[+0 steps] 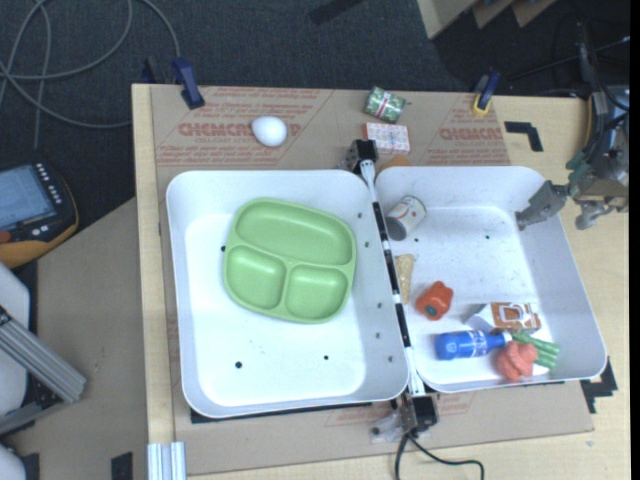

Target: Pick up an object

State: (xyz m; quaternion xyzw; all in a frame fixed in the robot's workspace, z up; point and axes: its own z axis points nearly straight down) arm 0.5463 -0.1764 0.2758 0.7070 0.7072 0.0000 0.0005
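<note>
Cardboard-topped bench [300, 113] on dark carpet [250, 18]; two white bins [200, 368] abreast; gripper [545, 206] at three o'clock, its grasp impossible to tell; cables [70, 28] at eleven.

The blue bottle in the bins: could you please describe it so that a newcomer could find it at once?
Look in the right bin, near its front edge. The blue bottle lies on its side there, between an orange cup behind it and a toy carrot to its right. It is the only blue thing in either bin.

Divided plate [291, 259] in left bin [200, 368]
</note>
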